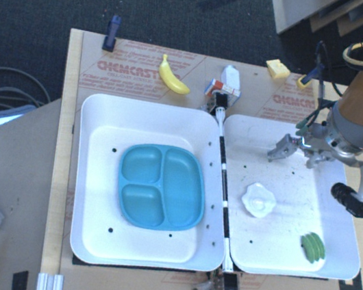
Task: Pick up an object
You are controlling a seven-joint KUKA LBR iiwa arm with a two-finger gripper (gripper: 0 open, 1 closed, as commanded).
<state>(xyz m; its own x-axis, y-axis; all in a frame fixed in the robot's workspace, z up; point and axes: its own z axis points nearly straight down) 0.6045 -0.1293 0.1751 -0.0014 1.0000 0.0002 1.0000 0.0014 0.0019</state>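
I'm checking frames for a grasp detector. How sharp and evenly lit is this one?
Camera view: light is soft and even, shadows faint; the blue tray and white object are fairly crisp; the pincer is slightly soft; the white right bin is bright, so the white object has little contrast.

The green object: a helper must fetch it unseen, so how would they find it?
Go to the right-hand white bin and look at its near right corner. There lies the small green object, oblong and ridged; its only bin-mate, a white crumpled lump, sits nearer the middle.
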